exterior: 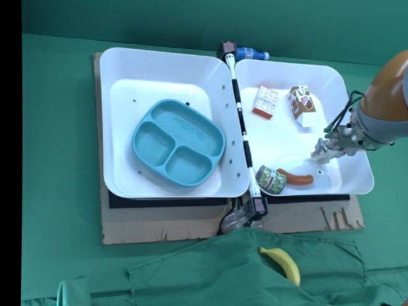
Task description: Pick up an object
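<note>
A sausage [296,178] lies near the front wall of the right bin [357,107], touching a green-labelled can [271,180]. The tool [322,153] hangs just right of it; too small and blurred to tell its opening or any hold. The arm [389,101] is cut off at the frame's right.
</note>
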`<control>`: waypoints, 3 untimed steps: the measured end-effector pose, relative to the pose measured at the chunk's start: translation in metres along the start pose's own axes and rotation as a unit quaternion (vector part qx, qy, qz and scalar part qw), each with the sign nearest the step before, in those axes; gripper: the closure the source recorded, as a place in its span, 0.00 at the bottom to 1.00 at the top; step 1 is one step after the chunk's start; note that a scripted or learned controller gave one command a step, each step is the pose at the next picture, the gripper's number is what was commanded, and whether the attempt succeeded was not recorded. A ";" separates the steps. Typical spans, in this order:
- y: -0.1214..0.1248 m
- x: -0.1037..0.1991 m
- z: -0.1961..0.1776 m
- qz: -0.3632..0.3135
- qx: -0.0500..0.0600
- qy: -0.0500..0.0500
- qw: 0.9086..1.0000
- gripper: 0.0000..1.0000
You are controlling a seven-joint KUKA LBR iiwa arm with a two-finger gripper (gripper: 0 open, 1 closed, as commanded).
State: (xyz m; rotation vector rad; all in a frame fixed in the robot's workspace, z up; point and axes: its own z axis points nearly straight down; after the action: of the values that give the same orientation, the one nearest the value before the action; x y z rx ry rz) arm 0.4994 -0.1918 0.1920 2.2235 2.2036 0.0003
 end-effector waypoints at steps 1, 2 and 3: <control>-0.034 0.028 -0.020 -0.003 0.004 0.004 1.000 1.00; -0.031 0.026 -0.031 -0.001 0.000 0.002 1.000 1.00; -0.031 0.019 -0.075 -0.003 -0.001 0.001 1.000 1.00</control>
State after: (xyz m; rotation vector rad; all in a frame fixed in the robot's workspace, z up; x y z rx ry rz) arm 0.4681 -0.1720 0.2665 2.2179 2.2104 0.0051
